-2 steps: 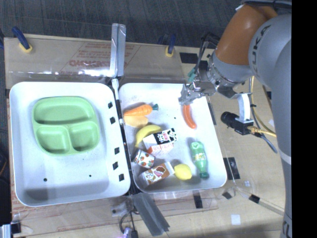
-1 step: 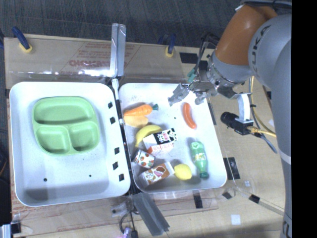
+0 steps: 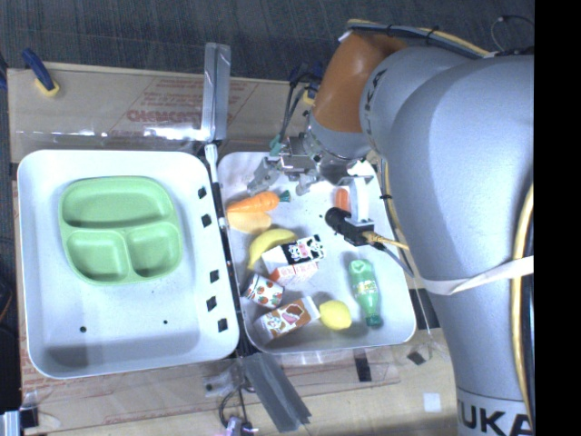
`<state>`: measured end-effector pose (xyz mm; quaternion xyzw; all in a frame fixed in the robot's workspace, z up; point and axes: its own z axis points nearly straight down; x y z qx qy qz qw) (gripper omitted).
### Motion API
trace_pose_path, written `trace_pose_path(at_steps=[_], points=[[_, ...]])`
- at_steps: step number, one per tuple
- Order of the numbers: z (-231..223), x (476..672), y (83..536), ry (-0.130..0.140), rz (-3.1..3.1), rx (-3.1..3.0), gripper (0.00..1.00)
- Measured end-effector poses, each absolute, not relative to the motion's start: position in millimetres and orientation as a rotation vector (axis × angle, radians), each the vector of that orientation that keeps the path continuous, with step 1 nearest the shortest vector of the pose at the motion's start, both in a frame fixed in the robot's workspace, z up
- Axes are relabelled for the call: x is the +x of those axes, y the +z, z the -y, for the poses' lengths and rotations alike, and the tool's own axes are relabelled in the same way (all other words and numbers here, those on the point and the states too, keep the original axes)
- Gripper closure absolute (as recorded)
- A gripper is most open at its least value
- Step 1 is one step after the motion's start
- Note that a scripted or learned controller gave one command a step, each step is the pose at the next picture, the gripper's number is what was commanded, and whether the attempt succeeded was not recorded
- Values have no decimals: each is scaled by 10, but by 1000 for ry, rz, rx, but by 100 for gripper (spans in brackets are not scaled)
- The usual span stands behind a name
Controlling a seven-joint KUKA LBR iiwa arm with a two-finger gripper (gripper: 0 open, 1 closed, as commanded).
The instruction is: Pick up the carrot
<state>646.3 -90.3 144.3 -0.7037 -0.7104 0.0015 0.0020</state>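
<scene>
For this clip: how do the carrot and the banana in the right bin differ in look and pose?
The carrot is orange and tapered, lying roughly crosswise at the bin's upper left; the banana is yellow and curved, just below it. The gripper sits right above the carrot's tip, while the banana lies farther from it, against a milk carton. Both rest in the right bin.
</scene>
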Motion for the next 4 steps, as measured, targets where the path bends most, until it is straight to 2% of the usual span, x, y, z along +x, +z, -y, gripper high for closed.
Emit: trace_pose_path(at_steps=[1,2,3,4], points=[[904,6465,1448,4,2230,-2208,0],[911,6579,938,-2,2490,-1918,0],[1500,6134,923,2,2449,-1966,0],[1899,5527,922,1,2387,-2041,0]])
